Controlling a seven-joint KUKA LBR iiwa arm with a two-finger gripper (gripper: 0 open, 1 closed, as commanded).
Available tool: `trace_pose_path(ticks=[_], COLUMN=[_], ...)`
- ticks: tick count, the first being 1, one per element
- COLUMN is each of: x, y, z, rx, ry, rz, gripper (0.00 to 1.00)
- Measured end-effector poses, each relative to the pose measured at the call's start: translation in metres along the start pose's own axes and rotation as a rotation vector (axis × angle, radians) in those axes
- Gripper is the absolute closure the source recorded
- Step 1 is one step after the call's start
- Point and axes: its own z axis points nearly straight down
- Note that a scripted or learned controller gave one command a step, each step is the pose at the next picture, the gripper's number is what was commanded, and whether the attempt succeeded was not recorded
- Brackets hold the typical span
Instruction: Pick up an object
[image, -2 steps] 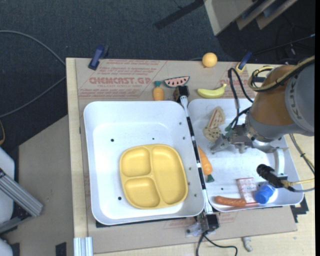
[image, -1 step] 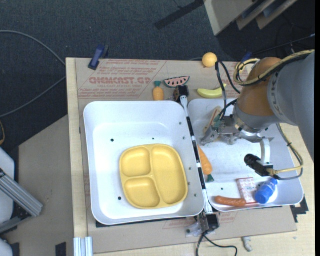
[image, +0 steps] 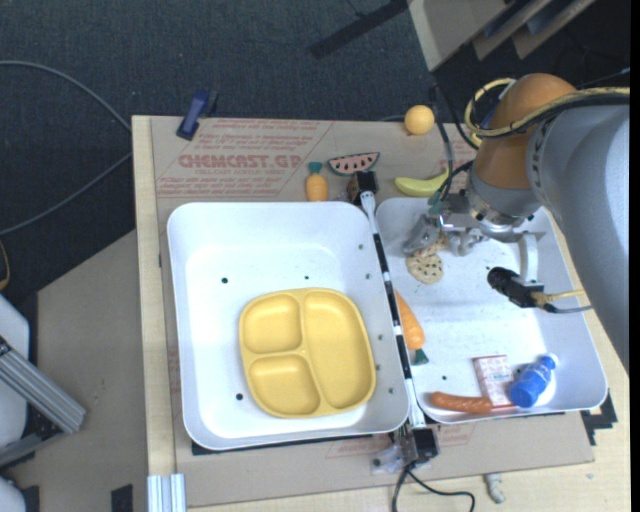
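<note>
Approaching for a grasp, the gripper (image: 432, 238) is positioned low in the right bin (image: 590, 390), just above the cookie (image: 426, 266); jaw state cannot be told. Descent and closure are required next.

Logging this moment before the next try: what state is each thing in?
gripper: low over the right bin, just above the cookie
cookie: flat on the bin floor
yellow tray: upright, compartments bare
carrot: lying against the divider
blue bottle: on its side
sausage: lying flat
</note>
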Motion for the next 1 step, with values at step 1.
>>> trace_pose_path(ticks=[1], x=[0.0082], y=[0.0123], z=[0.0001], rx=[-0.002], ry=[0.0], rz=[0.0], gripper=[0.0])
